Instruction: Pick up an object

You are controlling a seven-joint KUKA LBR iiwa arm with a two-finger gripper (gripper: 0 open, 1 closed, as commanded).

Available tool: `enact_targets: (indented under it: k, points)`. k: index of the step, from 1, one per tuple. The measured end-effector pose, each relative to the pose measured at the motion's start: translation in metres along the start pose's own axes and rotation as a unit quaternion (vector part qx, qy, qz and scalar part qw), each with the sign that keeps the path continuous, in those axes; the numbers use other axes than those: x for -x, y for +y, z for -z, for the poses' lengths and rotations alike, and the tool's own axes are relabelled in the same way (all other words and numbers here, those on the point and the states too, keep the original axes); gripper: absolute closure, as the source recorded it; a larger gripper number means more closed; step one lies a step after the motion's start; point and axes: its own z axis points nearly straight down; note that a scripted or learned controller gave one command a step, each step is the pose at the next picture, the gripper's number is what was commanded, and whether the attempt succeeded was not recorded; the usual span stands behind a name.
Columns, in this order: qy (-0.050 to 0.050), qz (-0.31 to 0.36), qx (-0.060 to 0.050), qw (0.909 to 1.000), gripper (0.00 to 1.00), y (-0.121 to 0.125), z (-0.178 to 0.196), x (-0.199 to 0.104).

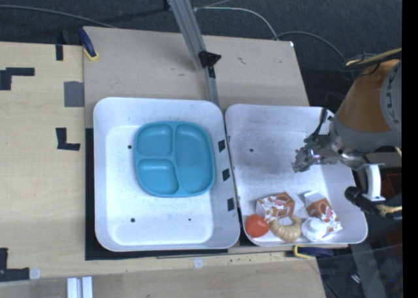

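A blue divided plate (175,159) is lying in the left bin (111,225), toward its far half and a little right of centre. In the right bin (274,120), a cluster of small objects is crowding the near edge: a red ball (257,226) is sitting at the near left corner, a red-and-white packet (276,205) is lying just behind it, a tan croissant-like piece (287,229) is curling beside them, and a white piece (313,229) and a second red-and-white packet (322,210) are resting toward the near right corner. The gripper (302,159) is hanging over the bin's right half, apart from that cluster, with nothing visibly between its fingers; they look perhaps slightly spread, but the view is too blurred, so I cannot tell.
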Motion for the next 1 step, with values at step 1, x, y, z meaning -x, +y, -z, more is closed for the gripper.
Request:
enact_targets:
  k: [1]
  points:
    - [0.0, 0.001, 0.001, 1.0, 1.0, -0.0078, 0.0515, -0.0053]
